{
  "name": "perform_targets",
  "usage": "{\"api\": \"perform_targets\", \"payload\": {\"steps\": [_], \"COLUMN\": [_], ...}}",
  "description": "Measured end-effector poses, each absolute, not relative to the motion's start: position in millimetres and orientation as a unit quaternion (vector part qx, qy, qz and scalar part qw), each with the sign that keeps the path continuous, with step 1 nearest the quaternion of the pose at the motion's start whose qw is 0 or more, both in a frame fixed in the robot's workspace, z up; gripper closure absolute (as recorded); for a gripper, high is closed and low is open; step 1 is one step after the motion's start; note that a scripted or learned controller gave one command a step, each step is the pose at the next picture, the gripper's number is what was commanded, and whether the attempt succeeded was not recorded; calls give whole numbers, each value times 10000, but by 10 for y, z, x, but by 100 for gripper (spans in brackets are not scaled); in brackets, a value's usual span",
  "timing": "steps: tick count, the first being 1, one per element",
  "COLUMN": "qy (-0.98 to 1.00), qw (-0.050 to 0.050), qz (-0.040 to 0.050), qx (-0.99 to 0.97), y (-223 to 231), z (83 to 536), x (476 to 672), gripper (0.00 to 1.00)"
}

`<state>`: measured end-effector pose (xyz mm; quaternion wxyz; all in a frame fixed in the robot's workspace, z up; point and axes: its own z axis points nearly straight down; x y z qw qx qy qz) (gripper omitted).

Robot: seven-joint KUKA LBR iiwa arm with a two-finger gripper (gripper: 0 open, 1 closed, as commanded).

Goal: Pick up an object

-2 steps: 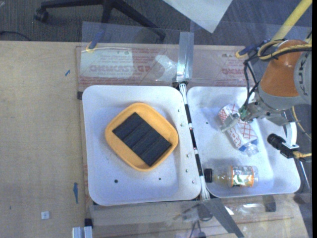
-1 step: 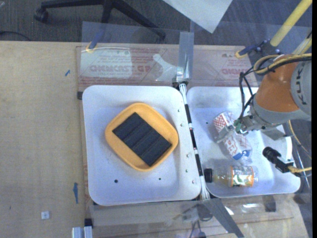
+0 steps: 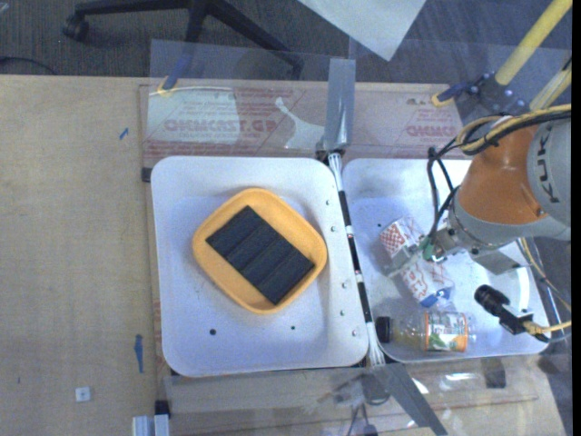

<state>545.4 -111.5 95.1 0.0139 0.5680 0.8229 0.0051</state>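
The gripper hangs low over the right bin, and from our slanted vantage above the bench we cannot tell whether it is spread or pressed together. It sits between two red-and-white packets, either of which could be the object to pick. The upper checked packet lies tilted just to the gripper's left in our view. The lower checked packet lies just below the gripper, with a bit of blue showing at its right edge. We cannot make out whether the gripper touches either one.

Nearer the front wall of the same bin, a small bottle with an orange and green label lies on its side, apart from the packets. Behind the gripper, the grey arm rises to its orange band and leaves our view at the right.

Across the divider, the left bin holds a yellow dish, set near its middle and turned at an angle. A black ridged slab rests inside the dish. Both bins stand on the pale wooden bench. Beyond its far edge we see the legs of an office chair and a sheet of white paper on the floor.
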Motion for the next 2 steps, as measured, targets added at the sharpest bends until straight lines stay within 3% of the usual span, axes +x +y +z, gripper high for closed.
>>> {"api": "perform_targets", "payload": {"steps": [1, 2], "qy": [7822, 7400], "qw": [97, 98], "qz": [66, 48], "qx": [6229, 6725], "y": [-1280, -1072], "z": [943, 937], "x": [5541, 5927], "gripper": [0, 0]}}
